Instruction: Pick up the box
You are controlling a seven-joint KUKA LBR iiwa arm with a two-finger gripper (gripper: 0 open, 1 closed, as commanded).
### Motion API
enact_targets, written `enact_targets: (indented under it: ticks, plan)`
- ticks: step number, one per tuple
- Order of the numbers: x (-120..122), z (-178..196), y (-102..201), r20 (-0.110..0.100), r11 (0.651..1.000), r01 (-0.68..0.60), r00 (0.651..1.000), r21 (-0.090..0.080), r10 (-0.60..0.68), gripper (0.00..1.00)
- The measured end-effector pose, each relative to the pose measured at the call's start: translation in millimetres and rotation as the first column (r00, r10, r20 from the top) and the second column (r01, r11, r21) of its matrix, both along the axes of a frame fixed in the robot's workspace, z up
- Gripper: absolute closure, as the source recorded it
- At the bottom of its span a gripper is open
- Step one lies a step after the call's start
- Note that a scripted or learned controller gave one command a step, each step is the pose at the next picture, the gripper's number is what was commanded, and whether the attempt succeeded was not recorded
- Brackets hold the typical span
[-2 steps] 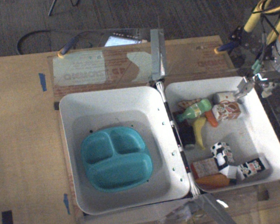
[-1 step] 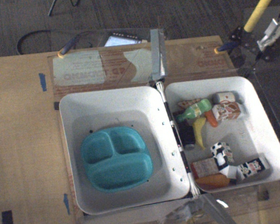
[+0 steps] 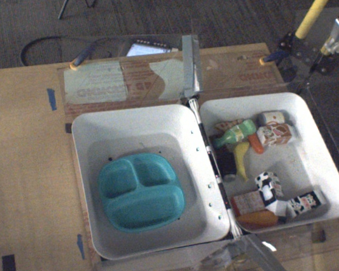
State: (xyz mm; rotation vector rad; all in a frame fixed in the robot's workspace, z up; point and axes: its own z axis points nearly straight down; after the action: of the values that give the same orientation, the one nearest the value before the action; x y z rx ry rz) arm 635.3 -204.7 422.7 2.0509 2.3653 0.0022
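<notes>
The box (image 3: 247,202), a flat reddish-brown pack with a pale label, lies in the right bin (image 3: 318,144) near its front edge, close to the wall shared with the left bin (image 3: 91,172). An orange object (image 3: 257,219) touches its front side, and a cow-patterned carton (image 3: 267,185) leans against its right corner. A second cow-patterned carton (image 3: 305,203) lies further right, near the front right corner.

Towards the back of the same bin, a green bottle (image 3: 235,135) lies on its side beside a yellow banana (image 3: 242,158), with a black item (image 3: 225,162) against the dividing wall. A white and red carton (image 3: 275,136) sits to their right; the small orange piece (image 3: 256,144) between may be a toy carrot, though the view is too soft to be sure.

The left bin holds a teal divided plate (image 3: 141,190).

How wide the claw stands cannot be told, nor how the box lies relative to it.
</notes>
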Motion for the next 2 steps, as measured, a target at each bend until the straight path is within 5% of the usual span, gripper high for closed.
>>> enact_targets:
  ticks: [1, 2]
  plan:
    - [1.6, 11.8, 2.1, 0.006, 1.0, -0.005, 1.0, -0.004, 0.005, 1.0]
    - [30.8, -9.3, -16.7, -0.003, 0.996, -0.094, 0.996, 0.002, 0.094, 1.0]
